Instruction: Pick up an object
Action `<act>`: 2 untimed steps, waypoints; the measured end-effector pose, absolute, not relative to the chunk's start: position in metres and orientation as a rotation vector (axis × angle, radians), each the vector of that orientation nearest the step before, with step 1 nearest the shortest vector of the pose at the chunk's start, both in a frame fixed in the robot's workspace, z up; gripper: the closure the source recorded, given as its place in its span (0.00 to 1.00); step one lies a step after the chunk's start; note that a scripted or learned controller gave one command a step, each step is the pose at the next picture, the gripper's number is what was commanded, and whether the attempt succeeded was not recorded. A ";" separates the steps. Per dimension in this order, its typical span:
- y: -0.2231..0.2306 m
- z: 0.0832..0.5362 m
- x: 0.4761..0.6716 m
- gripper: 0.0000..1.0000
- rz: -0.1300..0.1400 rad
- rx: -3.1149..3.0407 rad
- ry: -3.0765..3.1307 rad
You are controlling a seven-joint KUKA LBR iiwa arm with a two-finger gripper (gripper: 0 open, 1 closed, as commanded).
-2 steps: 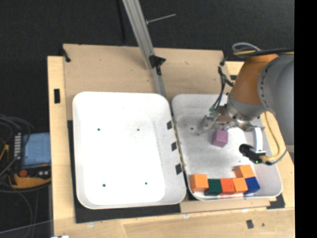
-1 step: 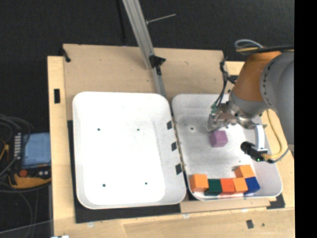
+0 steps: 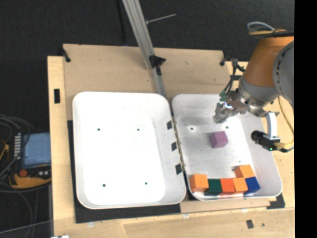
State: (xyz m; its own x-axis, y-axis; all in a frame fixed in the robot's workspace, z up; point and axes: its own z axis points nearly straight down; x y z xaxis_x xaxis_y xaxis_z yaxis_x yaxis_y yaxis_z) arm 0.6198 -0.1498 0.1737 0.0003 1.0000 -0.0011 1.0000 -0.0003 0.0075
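1. Camera view, the arm: the grey arm with its smooth orange band reaches in from the right over the right bin. Its claw is a small metallic cluster hanging above the bin's upper middle; whether its tips are apart or together cannot be told from this angle, and nothing is seen between them.
2. Camera view, the right bin: a shallow white tray with rounded corners and a faintly speckled floor. A matte purple cube sits alone near the middle, just below and slightly left of the claw, apart from it.
3. Camera view, the front of the right bin: a row of small blocks lies packed against the near wall, an orange block at the left, then a dark green block, more orange ones, and a blue block at the right.
4. Camera view, the left bin: the same white tray shape, with a few small dark dots on its floor.
5. Camera view, the surroundings: both bins rest on a pale wooden worktop. A slim metal rail slants down from the top to the gap between the bins.
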 end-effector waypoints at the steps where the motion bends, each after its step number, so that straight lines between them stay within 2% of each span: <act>1: -0.145 0.230 0.630 1.00 0.008 2.212 2.221; 2: -0.146 0.268 0.631 1.00 0.006 2.211 2.225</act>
